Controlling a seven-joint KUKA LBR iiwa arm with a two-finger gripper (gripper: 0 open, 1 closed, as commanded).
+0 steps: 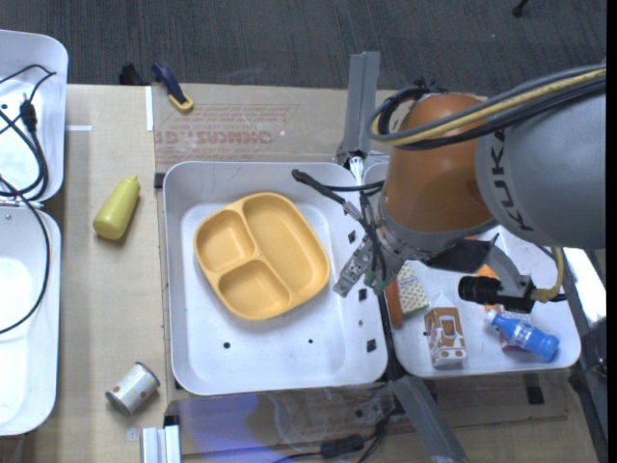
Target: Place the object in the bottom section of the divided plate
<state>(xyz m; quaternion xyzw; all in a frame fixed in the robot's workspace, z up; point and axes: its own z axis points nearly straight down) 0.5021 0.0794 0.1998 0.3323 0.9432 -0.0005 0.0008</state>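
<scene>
A yellow divided plate (260,254) lies in the left bin (280,365), with its bottom section (253,290) bare. My gripper (353,272) hangs low over the left bin's right edge, just right of the plate and close to the wall between the bins. The right bin (482,360) holds a pale checked packet (413,293), a small brown and white box (444,337), a blue bottle (522,337) and an orange thing (487,272) partly hidden under the arm. Nothing shows in the gripper's grasp.
A yellow squeeze bottle (117,208) and a small can (132,386) lie on the bench left of the bins. A blue and yellow clamp (172,87) sits at the back. White tubs with black cables (24,162) stand at the far left.
</scene>
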